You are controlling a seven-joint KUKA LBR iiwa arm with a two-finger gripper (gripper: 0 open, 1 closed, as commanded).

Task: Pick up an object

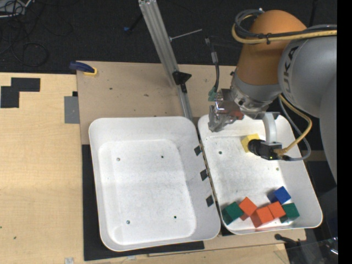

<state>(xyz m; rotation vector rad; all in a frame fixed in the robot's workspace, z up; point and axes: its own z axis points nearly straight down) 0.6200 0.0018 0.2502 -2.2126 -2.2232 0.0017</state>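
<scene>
Gripper (219, 120) hangs over right bin (308, 187) at 11 o'clock corner; I can't tell its state, nothing seen held. Blocks clustered at 6 o'clock: orange block (262, 214), blue block (281, 194), green block (231, 211). Yellow block (251, 141) just right of gripper. I judge pick not yet done.

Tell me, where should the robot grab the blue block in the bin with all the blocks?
Probably from above, pinching the blue block across its near-left and far-right faces. It sits at the far edge of the pile in the right bin, with a green block and an orange block packed close on its near side, while its top looks free. The gripper is at the bin's far end.
</scene>
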